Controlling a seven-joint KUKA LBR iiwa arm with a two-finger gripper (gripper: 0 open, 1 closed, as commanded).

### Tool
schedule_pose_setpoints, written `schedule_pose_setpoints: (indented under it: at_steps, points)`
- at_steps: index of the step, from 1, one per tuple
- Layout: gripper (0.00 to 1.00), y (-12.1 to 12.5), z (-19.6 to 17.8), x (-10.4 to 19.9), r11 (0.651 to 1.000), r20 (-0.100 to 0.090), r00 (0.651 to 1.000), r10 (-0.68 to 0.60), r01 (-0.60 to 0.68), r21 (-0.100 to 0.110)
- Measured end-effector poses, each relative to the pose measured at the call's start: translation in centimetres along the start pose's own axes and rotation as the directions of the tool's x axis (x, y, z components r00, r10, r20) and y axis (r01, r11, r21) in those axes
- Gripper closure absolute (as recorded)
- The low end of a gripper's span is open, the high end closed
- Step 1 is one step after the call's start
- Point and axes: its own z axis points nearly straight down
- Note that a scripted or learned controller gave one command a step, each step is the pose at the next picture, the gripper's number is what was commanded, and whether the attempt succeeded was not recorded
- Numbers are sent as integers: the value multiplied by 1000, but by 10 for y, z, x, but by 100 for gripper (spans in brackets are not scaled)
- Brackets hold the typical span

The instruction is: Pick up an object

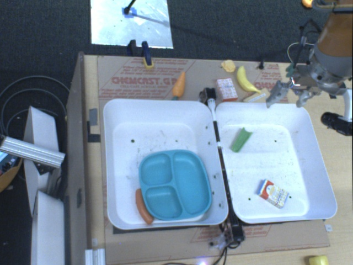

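Nearest the lens, a yellow object (318,260) sits on the table (331,148) at the bottom right corner, partly cut off by the frame edge.

Left bin (118,148): white, shallow, resting on brown cardboard. It holds a blue divided tray (175,184) with three compartments, and an orange sausage-shaped item (143,206) lying just beside the tray's lower left edge.

Right bin (314,164): white, touching the left bin along the centre seam. It holds a green strip (241,139) near its upper left area and a small red and white carton (273,193) toward its lower right. The two are well apart.

Arm (336,40): grey with an orange band, entering at the upper right.

Tool (289,95): poised over the far right corner of the right bin, fingers spread apart, nothing between them.

On the cardboard beyond the bins: a banana (245,80), a small pink box (226,89), a carrot-shaped item (178,85) and a small yellow piece (228,65).
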Motion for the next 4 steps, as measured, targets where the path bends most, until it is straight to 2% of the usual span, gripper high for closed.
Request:
schedule_pose_setpoints:
  at_steps: [1,2,3,4]
  points:
    - [0,35,79,12,1000,0,1000,-4,4,3]
    - [0,33,157,7,1000,0,1000,2,-2,5]
    - [0,35,165,50,1000,-1,1000,-5,5,1]
    - [0,5,191,40,1000,0,1000,3,-3,3]
